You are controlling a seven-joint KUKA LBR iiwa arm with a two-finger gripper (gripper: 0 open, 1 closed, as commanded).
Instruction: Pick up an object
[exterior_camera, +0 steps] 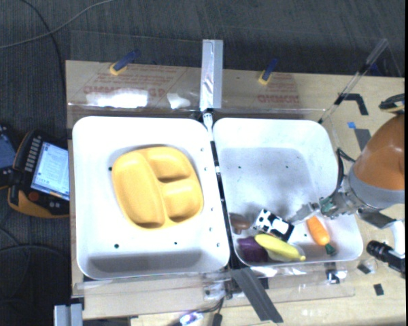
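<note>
So from the overhead camera, the arm (384,165) comes in from the right edge, orange band and grey wrist hanging over the right rim of the right bin (272,134), with the pincer (324,208) angled down and left toward the bin's lower right area. It's sitting just above and beside the carrot (318,231), near it but honestly can't tell if it's touching, and whether the pincer is spread or pressed together can't be made out at this size. Nothing visible pinched in it. Count-wise: two white bins side by side on the table (88,80). The left bin (95,141) has one yellow divided tray (158,185) lying roughly in the middle. The right bin has a little cluster along its front wall: one orange carrot with a green end, one yellow banana (280,247), one purple eggplant-looking thing (251,250) tucked just left of the banana, one black-and-white spotted item (271,223) above the banana, and one small brownish piece (239,220) to its left. Off the table on the left there's a handheld controller (41,175) with a lit screen.
</note>
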